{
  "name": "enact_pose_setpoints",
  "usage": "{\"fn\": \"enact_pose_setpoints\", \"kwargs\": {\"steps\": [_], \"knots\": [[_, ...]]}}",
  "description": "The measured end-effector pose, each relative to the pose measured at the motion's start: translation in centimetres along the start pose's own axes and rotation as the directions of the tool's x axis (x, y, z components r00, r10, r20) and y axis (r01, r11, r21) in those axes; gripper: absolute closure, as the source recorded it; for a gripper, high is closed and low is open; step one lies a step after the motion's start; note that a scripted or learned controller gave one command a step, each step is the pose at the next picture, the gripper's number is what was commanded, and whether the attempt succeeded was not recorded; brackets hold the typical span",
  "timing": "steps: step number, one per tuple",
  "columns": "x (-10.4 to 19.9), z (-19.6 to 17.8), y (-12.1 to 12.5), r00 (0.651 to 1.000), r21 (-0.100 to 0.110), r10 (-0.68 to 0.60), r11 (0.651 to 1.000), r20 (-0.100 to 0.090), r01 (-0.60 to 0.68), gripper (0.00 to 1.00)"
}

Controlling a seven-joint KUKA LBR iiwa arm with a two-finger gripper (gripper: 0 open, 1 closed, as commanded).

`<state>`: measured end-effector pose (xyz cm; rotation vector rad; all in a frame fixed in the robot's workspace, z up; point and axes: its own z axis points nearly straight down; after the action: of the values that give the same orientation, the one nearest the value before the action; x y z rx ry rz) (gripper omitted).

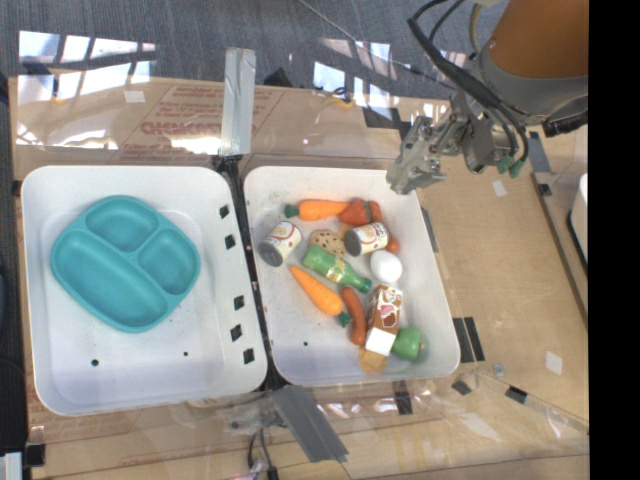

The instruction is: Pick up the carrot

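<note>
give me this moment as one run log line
task: pick up carrot | gripper: above right bin's far right corner, holding nothing | carrot: lying in right bin, untouched | left bin: teal plate

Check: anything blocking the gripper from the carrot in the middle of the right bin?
Nothing lies on top of the carrot. The green bottle crowds its upper side. The gripper hovers over the bin's top right corner, off to the side.

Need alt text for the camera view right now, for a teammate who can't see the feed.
The gripper hovers at the top right corner of the right bin, holding nothing. That bin holds toy food: a carrot near the middle, another carrot at the top, a green bottle, a white egg and small cans. A teal divided plate lies in the left bin.
</note>
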<state>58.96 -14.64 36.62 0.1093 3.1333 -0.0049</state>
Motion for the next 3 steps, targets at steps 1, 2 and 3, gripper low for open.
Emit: {"fn": "enact_pose_setpoints", "kwargs": {"steps": [1, 2, 3], "knots": [[-0.5, 4.9, -6.4, 0.970, -0.005, -0.244, 0.970, -0.006, 0.244, 1.00], [4.2, 6.5, -6.6, 0.787, -0.007, -0.617, 0.787, -0.003, 0.617, 1.00], [-3.7, 7.7, -6.1, 0.546, -0.005, -0.838, 0.546, 0.001, 0.838, 1.00]]}}
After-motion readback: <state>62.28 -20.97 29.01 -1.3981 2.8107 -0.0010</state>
